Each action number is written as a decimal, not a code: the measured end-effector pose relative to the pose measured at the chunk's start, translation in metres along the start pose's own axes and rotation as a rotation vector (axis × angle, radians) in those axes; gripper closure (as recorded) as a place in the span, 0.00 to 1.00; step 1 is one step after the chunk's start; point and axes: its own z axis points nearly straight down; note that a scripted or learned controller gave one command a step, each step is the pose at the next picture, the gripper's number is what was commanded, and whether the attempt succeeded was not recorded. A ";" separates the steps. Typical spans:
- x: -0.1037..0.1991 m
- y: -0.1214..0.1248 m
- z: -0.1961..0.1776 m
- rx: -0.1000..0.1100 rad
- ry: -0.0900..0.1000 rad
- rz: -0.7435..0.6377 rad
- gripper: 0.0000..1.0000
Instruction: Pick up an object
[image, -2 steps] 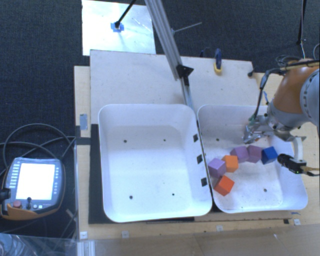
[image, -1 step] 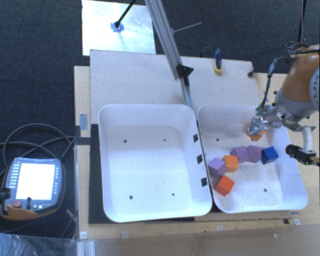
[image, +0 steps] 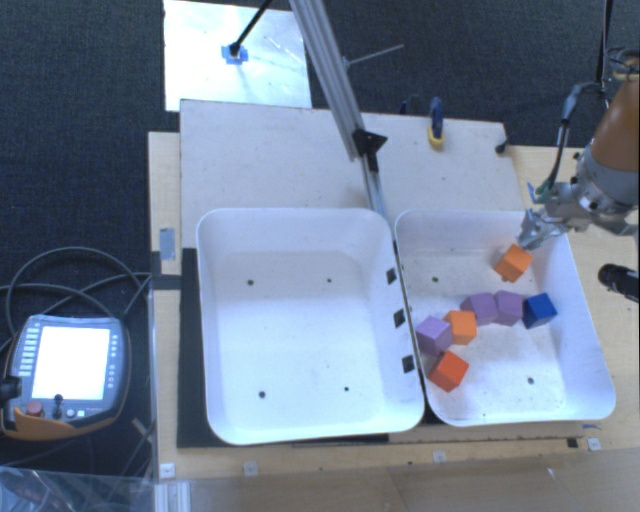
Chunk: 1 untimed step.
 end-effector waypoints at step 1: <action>0.000 0.002 -0.047 0.001 0.001 -0.001 1.00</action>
